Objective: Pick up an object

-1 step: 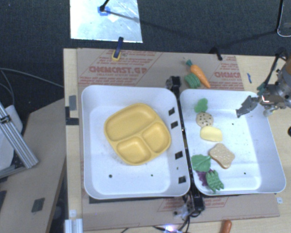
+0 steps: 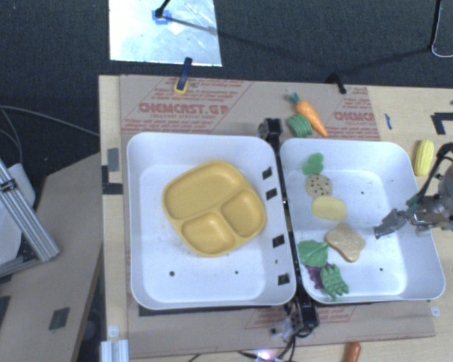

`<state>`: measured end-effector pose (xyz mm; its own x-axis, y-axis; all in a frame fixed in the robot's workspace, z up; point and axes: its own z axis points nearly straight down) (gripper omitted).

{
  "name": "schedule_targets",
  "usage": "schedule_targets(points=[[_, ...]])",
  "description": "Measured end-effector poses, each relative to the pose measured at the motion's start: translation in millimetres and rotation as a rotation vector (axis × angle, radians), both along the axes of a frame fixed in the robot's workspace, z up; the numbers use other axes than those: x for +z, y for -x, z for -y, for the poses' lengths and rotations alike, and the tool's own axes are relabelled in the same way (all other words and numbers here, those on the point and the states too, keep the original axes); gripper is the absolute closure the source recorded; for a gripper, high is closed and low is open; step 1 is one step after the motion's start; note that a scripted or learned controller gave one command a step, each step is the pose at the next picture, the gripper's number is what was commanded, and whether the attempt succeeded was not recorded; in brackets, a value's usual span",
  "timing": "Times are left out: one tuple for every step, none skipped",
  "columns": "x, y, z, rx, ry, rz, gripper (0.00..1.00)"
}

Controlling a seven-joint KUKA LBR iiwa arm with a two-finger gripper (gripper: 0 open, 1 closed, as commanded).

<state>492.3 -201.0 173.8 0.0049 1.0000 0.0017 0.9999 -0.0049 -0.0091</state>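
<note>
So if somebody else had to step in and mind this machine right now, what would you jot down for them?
End effector: over the right bin, near its right side, pointing left; nothing seen between its fingers, and whether they are open is unclear.
Right bin items: a toast-shaped piece nearest the end effector, a pale yellow piece, a speckled cookie, and green leafy pieces at the left wall.
Left bin: a yellow divided plate.
Outside the bins: a toy carrot and a toy corn cob.
Done: nothing lifted.
Left: grasp one item and raise it.
</note>
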Motion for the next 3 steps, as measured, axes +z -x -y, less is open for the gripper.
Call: schedule_targets(points=[[-92.3, -86.1, -47.3, 0.015, 0.002, 0.016, 0.0], [-90.0, -17.7, -98.2, 0.008, -0.002, 0.004, 0.0], [-78.4, -21.7, -94.9, 0.007, 0.002, 0.013, 1.0]])
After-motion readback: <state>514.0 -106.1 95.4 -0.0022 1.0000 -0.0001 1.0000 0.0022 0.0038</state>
